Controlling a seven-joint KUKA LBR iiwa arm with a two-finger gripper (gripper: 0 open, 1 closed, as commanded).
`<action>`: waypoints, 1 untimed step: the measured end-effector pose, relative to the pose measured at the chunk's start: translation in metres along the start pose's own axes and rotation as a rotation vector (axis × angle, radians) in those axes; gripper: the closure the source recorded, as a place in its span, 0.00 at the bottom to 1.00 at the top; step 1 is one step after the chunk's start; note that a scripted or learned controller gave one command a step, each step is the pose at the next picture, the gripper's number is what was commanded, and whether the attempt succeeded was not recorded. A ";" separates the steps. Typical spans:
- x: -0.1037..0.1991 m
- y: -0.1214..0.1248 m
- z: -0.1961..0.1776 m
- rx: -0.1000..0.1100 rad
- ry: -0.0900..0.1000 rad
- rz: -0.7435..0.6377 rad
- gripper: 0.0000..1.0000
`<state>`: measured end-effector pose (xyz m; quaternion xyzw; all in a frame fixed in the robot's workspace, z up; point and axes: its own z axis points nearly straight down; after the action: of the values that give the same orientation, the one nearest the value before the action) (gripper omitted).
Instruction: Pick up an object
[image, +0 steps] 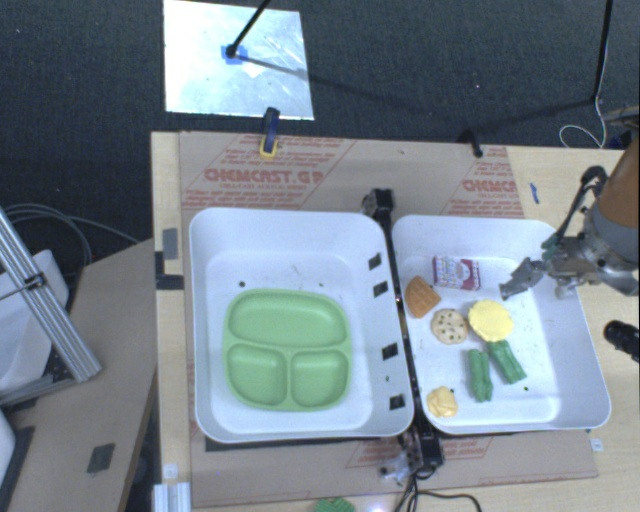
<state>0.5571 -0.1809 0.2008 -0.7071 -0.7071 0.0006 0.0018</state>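
Several small items lie in the right bin (570, 400). A red-and-white packet (456, 271) is at the back, an orange wedge (422, 296) by the left wall, and a chocolate-chip cookie (450, 326) beside a round yellow piece (490, 320). Two green sticks (480, 374) (506, 360) lie in front of those, with a small yellow lump (442, 402) near the front left corner. My gripper (540, 284) hovers over the bin's right half, just right of and behind the yellow piece. Its fingers are spread open with nothing between them.
The left bin (215, 300) holds a green divided tray (288, 348). A black clip strip (385, 290) runs between the bins. Brown cardboard (300, 170) lies under both. A metal frame (40, 300) stands at the left.
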 end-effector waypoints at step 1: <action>0.003 -0.004 0.122 -0.001 -0.001 -0.001 0.00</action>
<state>0.5527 -0.1773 0.0784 -0.7068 -0.7074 0.0005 0.0008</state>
